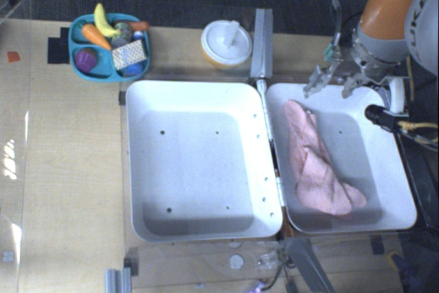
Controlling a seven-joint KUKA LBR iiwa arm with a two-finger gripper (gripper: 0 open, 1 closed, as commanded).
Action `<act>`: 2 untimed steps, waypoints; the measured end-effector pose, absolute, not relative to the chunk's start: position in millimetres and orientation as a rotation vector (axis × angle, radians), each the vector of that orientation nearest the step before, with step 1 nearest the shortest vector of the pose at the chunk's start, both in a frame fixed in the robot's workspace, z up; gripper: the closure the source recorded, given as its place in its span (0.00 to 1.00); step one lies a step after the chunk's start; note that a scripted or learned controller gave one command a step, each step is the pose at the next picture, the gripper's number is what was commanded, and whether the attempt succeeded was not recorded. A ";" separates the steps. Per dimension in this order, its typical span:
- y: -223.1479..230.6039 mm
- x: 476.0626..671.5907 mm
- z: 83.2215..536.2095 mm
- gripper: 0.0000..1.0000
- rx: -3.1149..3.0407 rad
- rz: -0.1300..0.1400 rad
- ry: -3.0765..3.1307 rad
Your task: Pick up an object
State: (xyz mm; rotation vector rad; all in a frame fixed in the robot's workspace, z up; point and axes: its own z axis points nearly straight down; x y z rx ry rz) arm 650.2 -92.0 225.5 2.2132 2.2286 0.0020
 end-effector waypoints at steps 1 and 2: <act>-64.5 633.5 184.3 0.00 2.250 0.002 2.191; -102.3 641.4 94.4 0.00 2.151 0.007 2.283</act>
